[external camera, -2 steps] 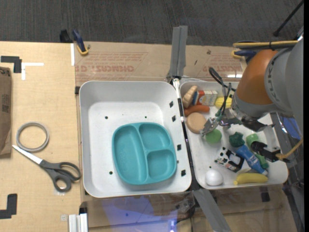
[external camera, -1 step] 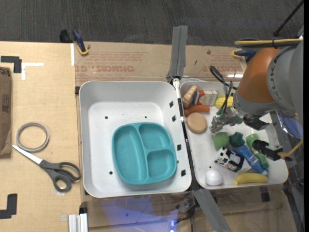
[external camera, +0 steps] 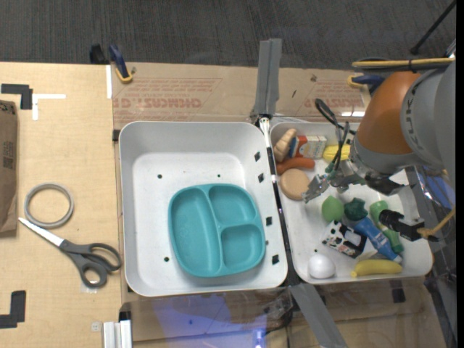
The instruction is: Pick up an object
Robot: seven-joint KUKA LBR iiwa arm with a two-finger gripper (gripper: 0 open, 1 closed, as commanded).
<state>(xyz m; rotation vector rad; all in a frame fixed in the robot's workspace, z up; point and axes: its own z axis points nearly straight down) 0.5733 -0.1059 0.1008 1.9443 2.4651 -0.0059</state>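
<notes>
Camera view: my gripper hangs low over the right bin, above the tan disc and beside a green ball. Grip state: cannot tell. Nothing visibly held. Left bin holds a teal divided tray.

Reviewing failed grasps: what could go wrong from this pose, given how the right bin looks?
1. Clutter: the gripper hovers in the right bin between the tan round piece and the green ball. A descent could pinch two things or shove one aside.
2. Round things such as the white ball may roll away from the fingers.
3. The arm covers part of the bin, so items beneath it cannot be judged.
</notes>
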